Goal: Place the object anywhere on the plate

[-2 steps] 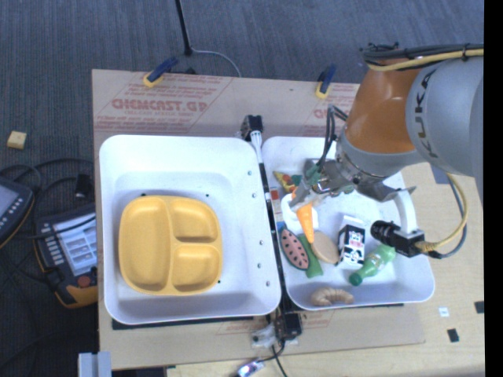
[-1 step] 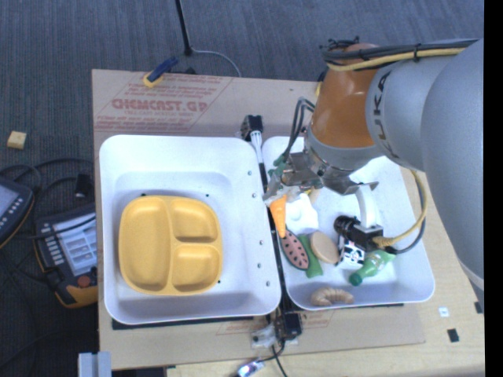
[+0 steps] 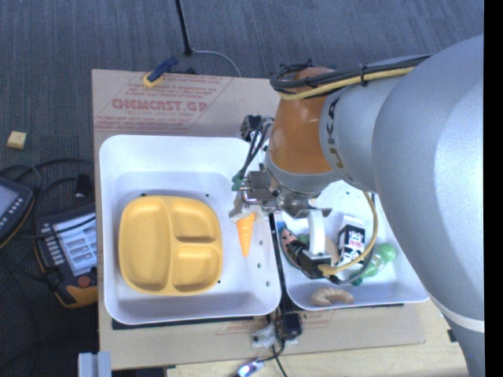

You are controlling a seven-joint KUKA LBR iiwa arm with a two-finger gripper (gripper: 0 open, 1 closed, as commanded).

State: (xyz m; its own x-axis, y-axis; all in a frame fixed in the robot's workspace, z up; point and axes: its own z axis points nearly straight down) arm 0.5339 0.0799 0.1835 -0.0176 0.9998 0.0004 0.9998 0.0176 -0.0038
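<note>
A yellow sectioned plate [image 3: 167, 243] lies in the left bin [image 3: 118, 163]. An orange carrot-shaped piece [image 3: 245, 232] hangs point-down over the right part of the left bin, just right of the plate. My gripper [image 3: 250, 204] sits directly above the carrot, at the carrot's top end, and appears shut on it. The grey arm with its orange band reaches in from the right and covers much of the right bin.
The right bin [image 3: 393, 293] holds a tan peanut-shaped item [image 3: 332, 295], a green item [image 3: 379, 259], and a white and black item [image 3: 351, 239]. The divider between the bins runs just right of the carrot. A brown cardboard sheet [image 3: 157, 100] lies behind the bins.
</note>
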